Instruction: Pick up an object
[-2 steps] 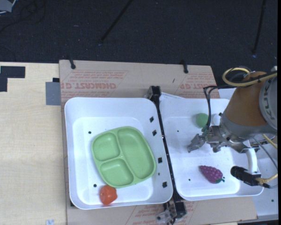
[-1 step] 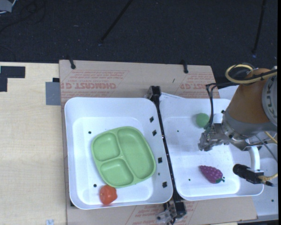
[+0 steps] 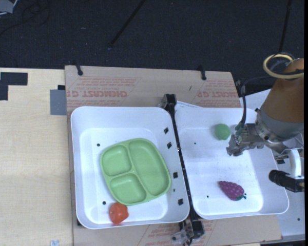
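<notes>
Two white bins sit side by side on the worktop [image 3: 25, 152], on a cardboard sheet [image 3: 143, 88] with reversed print. Left bin [image 3: 84, 122] holds a green divided plate [image 3: 135, 171], three compartments, tilted diagonally; a red-orange object [image 3: 118, 212] lies just beside the plate's lower-left edge, near the bin's front wall, shape too blurred to name. Right bin [image 3: 267, 204] holds a small green ball [image 3: 222, 131] toward the back and a purple grape-like bunch [image 3: 231, 190] with a bit of green at its tip toward the front, well apart from each other. Arm [image 3: 285, 104] enters from the right, cut off by the frame edge, orange band visible. Pincer [image 3: 237, 146] hangs low over the right bin, just right of and slightly below the green ball, near it but contact can't be judged. Pincer is dark and small; whether it's apart or together can't be told, nothing visibly clamped. A dark clip strip [image 3: 175, 152] runs between the bins. Cables on the dark floor behind.
</notes>
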You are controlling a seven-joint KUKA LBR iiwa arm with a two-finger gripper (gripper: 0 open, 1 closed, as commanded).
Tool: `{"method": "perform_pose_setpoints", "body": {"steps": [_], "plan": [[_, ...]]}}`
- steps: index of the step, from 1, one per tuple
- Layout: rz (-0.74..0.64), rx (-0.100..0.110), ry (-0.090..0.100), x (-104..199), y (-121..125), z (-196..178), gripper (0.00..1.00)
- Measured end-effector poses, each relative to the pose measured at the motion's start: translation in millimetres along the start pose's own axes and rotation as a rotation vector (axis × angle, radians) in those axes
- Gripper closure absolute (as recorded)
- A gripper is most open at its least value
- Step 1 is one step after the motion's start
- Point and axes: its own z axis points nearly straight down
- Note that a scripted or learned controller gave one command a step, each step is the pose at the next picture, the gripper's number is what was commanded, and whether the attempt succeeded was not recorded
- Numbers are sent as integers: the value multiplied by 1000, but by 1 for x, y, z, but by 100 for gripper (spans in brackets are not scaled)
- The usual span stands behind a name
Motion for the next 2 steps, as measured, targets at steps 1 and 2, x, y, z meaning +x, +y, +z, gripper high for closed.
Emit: {"method": "perform_pose_setpoints", "body": {"steps": [1, 2], "plan": [[0, 2, 0, -1, 1, -29, 100], [-2, 8, 3, 53, -16, -18, 100]]}}
